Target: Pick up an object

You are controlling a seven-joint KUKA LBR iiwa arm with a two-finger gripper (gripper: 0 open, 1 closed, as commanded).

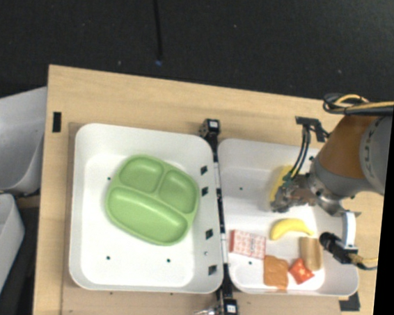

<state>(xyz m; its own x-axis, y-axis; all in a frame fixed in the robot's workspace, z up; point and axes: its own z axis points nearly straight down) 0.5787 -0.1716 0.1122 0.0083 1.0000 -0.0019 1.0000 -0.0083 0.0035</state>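
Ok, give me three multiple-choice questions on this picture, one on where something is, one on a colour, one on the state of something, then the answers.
1. Which bin holds the divided plate?
A. the left bin
B. the right bin
C. neither, it sits on the bench

2. What colour is that plate?
A. red
B. green
C. blue

3. How does the banana in the right bin lie?
A. held up in the air by the gripper
B. on the bin floor, below the gripper in the picture
C. on top of the plate

Answers:
1 A: the plate rests in the middle of the left bin.
2 B: it is pale green all over.
3 B: the banana lies on the white floor, just under the gripper in the image, beside the other small items.
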